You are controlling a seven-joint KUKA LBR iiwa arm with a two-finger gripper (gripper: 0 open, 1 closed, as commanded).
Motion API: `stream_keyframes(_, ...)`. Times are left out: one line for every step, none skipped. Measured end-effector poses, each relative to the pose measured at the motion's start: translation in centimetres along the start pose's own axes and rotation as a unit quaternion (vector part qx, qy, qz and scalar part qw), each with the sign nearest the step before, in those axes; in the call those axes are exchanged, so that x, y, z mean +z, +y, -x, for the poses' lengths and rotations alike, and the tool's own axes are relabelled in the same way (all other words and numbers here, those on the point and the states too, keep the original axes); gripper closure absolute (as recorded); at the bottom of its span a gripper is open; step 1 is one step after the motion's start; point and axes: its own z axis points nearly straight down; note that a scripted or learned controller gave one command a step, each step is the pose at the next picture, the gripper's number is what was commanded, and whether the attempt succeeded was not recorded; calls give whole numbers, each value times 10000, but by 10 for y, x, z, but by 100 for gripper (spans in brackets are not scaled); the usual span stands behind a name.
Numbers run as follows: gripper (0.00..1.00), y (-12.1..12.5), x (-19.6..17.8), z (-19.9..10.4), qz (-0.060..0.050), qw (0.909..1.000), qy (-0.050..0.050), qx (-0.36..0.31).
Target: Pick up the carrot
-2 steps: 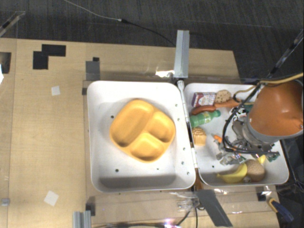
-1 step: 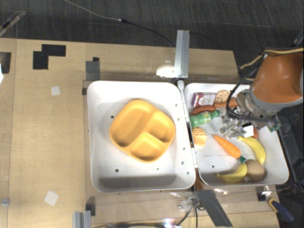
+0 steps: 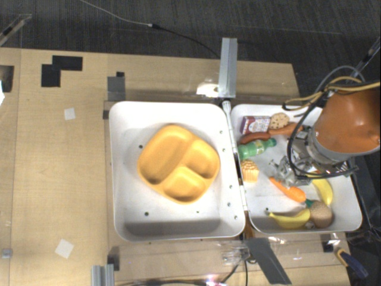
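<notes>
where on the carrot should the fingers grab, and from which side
Probably across the thick orange middle of the carrot, coming straight down from above. It lies flat on the floor of the right bin, slanting from upper left to its green top at lower right, so the fingers should close across its width. The banana crowds the green end and the corn sits near the tip; the middle looks freest.

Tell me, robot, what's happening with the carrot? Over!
Gripper low in right bin. Carrot lies just below it, not gripped. Bananas close by.

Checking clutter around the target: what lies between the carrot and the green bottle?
In the camera view, the corn cob lies between the carrot and the green bottle.
</notes>
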Motion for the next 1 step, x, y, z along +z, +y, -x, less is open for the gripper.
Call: stream_keyframes(100, 38, 13, -16, 182, 9710, 75, -2383)
